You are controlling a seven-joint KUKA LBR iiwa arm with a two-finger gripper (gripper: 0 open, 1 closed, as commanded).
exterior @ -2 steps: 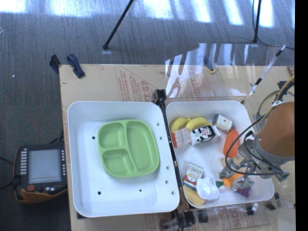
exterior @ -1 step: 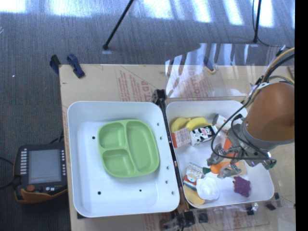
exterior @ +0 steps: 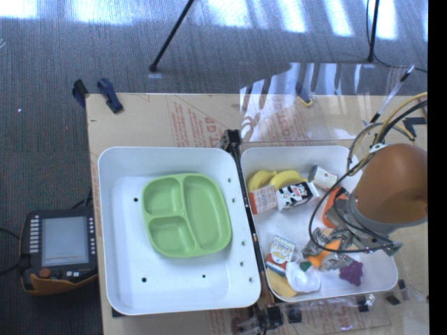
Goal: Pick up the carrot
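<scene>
1. Orange carrot [exterior: 323, 257] sits low in the right bin [exterior: 380, 285], right at the gripper [exterior: 334, 246], beside a purple item [exterior: 351, 271] and a white item [exterior: 302, 278]
2. Gripper is down over the carrot; can't tell its state, or whether it has the carrot
3. Green divided plate [exterior: 187, 213] lies in the left bin [exterior: 119, 257] on the desk [exterior: 160, 117]

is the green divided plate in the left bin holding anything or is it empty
Empty. The green divided plate lies flat in the left bin, and all three of its compartments show bare green.
</scene>
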